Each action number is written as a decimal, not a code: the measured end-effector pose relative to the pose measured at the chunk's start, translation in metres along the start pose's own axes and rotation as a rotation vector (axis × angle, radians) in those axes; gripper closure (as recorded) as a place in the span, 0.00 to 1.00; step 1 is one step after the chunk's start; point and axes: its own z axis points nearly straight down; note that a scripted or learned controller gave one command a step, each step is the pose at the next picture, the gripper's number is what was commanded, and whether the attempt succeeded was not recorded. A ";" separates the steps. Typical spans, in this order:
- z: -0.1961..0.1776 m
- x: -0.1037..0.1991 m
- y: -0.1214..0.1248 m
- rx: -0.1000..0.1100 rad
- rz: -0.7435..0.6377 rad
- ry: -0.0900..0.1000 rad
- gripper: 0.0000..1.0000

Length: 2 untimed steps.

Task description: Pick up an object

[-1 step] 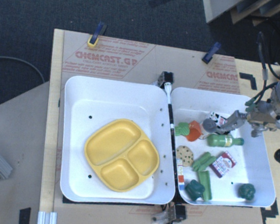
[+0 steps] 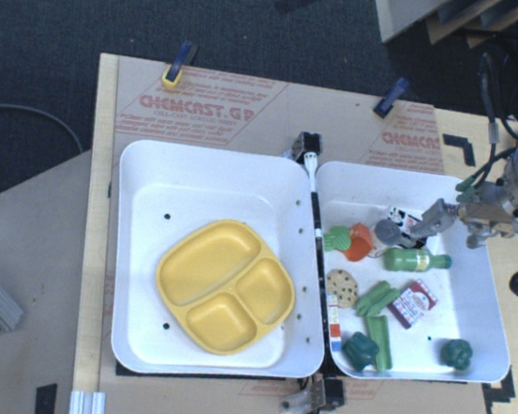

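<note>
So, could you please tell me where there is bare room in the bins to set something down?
Left bin: bare floor all around the yellow tray, widest along the far edge. Right bin: crowded middle; bare strips between the green bottle and dark green toy, and its far-left corner.

Light was bright and even from above. The white bins looked slightly washed out, shadows stayed soft and faint, and small details were a little blurred.
</note>
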 end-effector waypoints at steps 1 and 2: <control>0.046 0.008 0.003 0.005 0.000 0.002 0.00; 0.105 -0.001 0.004 0.007 0.001 0.002 0.00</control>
